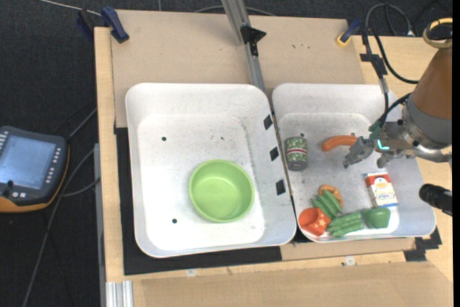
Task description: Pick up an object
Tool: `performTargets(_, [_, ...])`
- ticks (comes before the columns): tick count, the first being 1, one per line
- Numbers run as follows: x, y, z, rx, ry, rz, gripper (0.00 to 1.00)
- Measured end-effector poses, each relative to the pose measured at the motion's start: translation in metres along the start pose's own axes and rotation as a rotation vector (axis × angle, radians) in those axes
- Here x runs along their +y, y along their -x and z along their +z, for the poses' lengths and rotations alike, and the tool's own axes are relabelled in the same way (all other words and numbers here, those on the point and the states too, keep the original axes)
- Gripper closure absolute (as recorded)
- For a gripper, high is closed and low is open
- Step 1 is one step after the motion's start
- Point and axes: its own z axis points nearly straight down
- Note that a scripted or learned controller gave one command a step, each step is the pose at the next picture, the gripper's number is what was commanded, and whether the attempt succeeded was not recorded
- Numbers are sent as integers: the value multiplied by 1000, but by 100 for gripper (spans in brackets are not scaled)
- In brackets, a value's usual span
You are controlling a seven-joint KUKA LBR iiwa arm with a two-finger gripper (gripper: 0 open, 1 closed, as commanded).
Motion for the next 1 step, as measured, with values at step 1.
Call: performTargets(1, [0,0,0,0,0,0,0])
